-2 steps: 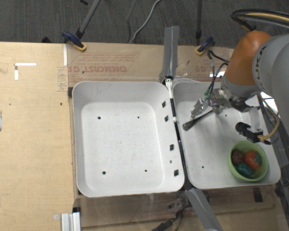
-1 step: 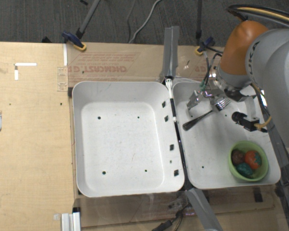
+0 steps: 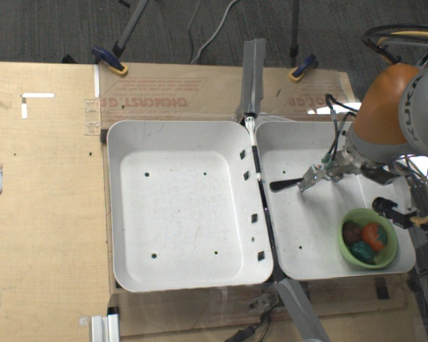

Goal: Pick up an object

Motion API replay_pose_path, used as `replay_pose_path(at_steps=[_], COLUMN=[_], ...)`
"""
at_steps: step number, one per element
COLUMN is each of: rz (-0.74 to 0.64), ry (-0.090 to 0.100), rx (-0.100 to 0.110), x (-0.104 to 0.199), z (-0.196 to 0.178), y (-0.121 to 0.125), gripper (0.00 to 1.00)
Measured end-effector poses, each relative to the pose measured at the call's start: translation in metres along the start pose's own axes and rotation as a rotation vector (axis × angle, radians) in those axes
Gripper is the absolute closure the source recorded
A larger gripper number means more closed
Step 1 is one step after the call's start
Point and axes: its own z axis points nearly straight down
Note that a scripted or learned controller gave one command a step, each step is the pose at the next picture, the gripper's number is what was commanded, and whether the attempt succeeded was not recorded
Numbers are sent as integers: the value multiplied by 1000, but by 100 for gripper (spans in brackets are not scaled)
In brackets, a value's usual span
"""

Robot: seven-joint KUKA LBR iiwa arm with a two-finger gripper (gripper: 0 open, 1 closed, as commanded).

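Green round bowl of small items (a red-orange piece and a teal one show among them, too small to name) sits in the near right corner of the right white shallow plastic bin, resting on the bin floor. The grey arm with the orange band reaches in from the right, and its gripper hangs low over the middle of that same bin, well apart from the bowl and farther back from it. A dark slim tip points left toward the divider between the two bins; whether the fingers are spread or clenched I cannot tell, and nothing can be made out between them. The left white shallow plastic bin lies beside it on the pale wooden desk. Two blue-and-orange clamps grip the board at the back edge.
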Motion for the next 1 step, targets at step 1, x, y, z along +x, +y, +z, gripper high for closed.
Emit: replay_pose_path(at_steps=[1], rz=[21], ry=[0], rx=[-1], x=[19], z=[0], y=[72], gripper=[0])
